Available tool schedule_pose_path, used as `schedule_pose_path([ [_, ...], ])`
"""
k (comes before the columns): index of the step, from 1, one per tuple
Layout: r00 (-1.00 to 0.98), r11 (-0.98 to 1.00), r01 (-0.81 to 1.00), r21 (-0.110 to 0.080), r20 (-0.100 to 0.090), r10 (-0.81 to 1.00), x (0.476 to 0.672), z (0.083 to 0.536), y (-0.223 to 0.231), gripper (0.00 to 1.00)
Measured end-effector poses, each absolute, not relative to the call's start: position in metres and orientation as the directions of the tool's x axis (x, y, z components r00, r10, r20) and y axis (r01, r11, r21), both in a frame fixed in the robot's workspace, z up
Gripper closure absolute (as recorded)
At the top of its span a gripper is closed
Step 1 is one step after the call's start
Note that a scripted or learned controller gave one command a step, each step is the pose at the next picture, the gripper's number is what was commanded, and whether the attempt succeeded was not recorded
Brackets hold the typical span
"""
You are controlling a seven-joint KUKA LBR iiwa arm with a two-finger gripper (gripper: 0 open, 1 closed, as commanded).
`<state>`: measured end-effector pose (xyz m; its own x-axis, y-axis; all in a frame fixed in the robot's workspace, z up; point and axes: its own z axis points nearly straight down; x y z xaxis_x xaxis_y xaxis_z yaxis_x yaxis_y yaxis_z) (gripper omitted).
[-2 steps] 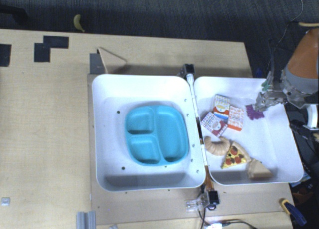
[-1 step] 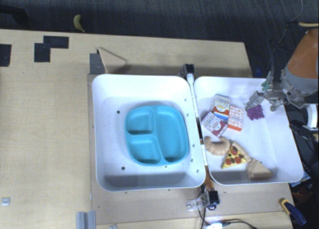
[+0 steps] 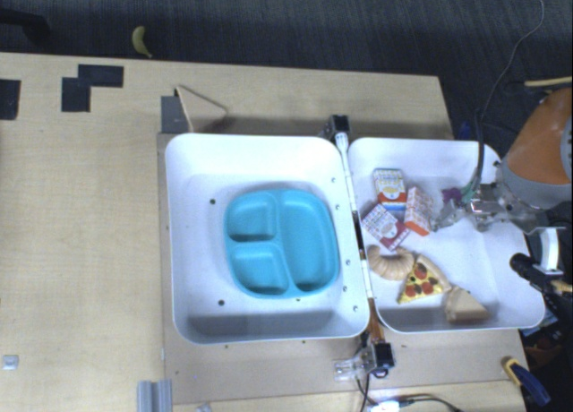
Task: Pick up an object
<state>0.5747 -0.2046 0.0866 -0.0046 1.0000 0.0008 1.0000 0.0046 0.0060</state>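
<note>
Hovering gripper (image 3: 458, 207) low inside right bin (image 3: 501, 312), finger state unreadable. Sitting just left of it: small cartons (image 3: 391, 197); pizza slice (image 3: 419, 281) lying below-left, long axis slanting toward tip. Reaching leftward needed next, probably.

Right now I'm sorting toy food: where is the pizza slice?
The pizza slice lies in the right bin, near its front, between the croissant and the bread wedge.

my bins (image 3: 192, 312) look like smooth white plastic. the blue tray (image 3: 282, 240) is matt plastic; the bench (image 3: 81, 249) is pale wood.
</note>
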Motion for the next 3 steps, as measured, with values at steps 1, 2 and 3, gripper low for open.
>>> schedule_pose_path([
  [1,-0.005,0.005,1.0,0.012,-0.002,1.0,0.577,0.099,-0.205,1.0],
  [2,-0.006,0.006,1.0,0.012,-0.002,1.0,0.577,0.099,-0.205,0.0],
  [3,-0.004,0.004,1.0,0.007,0.001,1.0,0.504,0.087,-0.205,0.0],
])
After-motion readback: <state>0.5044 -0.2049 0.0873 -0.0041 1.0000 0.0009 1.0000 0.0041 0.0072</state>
